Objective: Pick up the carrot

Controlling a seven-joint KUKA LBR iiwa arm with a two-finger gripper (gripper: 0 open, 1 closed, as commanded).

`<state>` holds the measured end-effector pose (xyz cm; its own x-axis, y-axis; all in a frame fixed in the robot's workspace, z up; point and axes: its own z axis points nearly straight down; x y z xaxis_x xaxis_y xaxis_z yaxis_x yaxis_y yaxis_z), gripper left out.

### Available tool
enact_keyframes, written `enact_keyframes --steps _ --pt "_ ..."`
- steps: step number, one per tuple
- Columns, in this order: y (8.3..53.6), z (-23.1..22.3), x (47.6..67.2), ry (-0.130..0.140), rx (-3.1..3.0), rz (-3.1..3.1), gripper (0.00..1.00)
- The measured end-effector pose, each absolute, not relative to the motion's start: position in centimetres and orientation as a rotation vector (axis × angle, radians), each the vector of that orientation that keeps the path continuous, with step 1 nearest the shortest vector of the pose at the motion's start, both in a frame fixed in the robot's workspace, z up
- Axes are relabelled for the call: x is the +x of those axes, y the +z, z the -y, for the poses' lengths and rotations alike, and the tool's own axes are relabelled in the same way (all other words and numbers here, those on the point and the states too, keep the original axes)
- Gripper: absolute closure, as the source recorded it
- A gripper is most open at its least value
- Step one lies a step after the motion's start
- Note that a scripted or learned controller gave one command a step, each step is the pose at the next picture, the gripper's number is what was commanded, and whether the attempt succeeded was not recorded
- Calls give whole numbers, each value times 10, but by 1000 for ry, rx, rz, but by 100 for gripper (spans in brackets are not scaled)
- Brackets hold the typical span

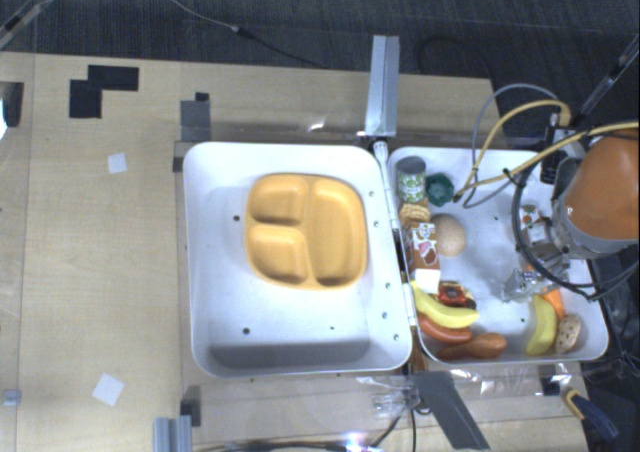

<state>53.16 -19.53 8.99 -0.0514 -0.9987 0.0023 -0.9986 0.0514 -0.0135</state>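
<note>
Carrot was sitting in the right-hand bin, just a small orange wedge poking out right beside the pincer, on its right and a touch lower. So the tool was basically already on top of the spot. Whether its fingers were apart or together, honestly I couldn't tell; the wrist and a tangle of cables covered that part and the tip was mostly a blurry, see-through smear.

What made this tricky, in my view: the carrot was wedged in a crowd. A small yellow banana lay touching it just below the pincer, and a brownish potato-looking thing sat further right of that. A bigger banana and a red sausage were off to the pincer's left, well clear.

If I were tuning this, I'd nudge the pincer slightly right so it's centred over the orange bit, turn the fingers across the carrot's narrow side, and come straight down so a finger doesn't land on the little banana. Close slowly, then lift a little and check before moving off. The yellow tray in the other bin was far left and not a concern.
</note>
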Motion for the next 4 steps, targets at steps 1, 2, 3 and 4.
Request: enact_keyframes --steps 1,2,3,4 --pt "91 169 495 -24 -2145 -2281 100" --pt "91 171 493 -25 -2520 -1856 100" --pt "90 195 492 -20 -2708 -1576 100" --pt "118 184 489 -8 -2804 -1408 100"
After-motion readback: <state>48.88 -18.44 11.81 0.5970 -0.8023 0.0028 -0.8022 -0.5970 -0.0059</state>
